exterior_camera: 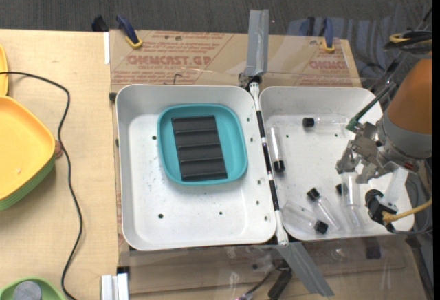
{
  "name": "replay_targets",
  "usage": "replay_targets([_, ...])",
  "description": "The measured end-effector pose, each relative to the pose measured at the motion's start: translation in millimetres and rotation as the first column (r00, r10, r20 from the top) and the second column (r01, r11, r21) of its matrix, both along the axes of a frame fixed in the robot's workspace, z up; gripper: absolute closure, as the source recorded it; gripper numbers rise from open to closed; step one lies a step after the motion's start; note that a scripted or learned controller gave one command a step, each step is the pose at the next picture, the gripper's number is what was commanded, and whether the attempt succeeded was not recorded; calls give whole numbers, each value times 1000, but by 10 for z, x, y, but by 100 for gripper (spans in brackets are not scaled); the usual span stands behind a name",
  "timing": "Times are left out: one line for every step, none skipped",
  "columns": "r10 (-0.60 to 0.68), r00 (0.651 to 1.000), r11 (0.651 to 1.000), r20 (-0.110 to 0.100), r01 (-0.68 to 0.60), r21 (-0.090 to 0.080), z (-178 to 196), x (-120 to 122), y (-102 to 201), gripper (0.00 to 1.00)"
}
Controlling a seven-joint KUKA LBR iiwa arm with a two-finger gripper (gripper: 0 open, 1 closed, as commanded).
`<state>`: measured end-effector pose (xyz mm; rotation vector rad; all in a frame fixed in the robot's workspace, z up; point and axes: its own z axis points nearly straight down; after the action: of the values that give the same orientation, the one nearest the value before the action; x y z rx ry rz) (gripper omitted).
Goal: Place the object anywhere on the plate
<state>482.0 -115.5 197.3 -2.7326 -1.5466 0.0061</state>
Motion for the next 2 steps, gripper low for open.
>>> replay_targets([0, 1000, 1000, 0, 0, 0, 0, 0, 0, 0])
replay_targets([-143, 990, 990, 0, 143, -2, 638, -47, -658, 0])
